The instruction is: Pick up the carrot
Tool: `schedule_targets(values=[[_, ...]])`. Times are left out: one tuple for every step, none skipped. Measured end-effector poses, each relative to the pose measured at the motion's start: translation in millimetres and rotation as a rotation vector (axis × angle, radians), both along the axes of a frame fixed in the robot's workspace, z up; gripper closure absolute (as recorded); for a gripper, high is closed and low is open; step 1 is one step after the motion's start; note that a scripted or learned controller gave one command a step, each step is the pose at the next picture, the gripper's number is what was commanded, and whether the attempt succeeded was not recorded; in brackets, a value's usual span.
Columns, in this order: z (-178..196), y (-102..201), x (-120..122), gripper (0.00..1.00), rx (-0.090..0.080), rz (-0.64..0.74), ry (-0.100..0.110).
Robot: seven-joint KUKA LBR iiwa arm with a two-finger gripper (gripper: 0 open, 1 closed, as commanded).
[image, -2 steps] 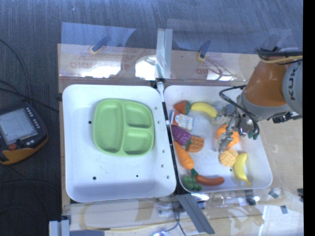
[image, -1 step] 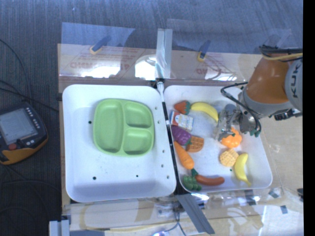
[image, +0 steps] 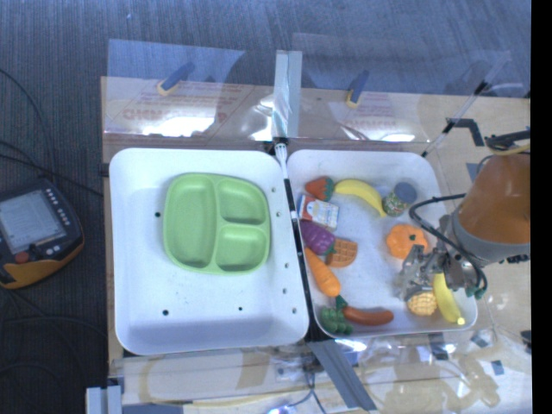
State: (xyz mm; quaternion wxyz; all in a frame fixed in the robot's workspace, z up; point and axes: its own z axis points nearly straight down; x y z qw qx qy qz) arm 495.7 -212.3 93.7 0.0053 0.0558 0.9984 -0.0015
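Camera view: carrot (image: 323, 276) hugs the right bin's left wall; fingers (image: 420, 276) well apart, grip unreadable.

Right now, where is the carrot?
The carrot lies in the right bin, near its left wall, just below the purple fruit and above the red sausage.

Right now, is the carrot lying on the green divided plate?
No. The carrot lies in the right bin near its left wall, while the green plate sits in the left bin.
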Motion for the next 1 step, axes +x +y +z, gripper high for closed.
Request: schedule_targets(values=[[213.0,-11.5,-9.0,1.0,-0.002,0.048,-0.002]])
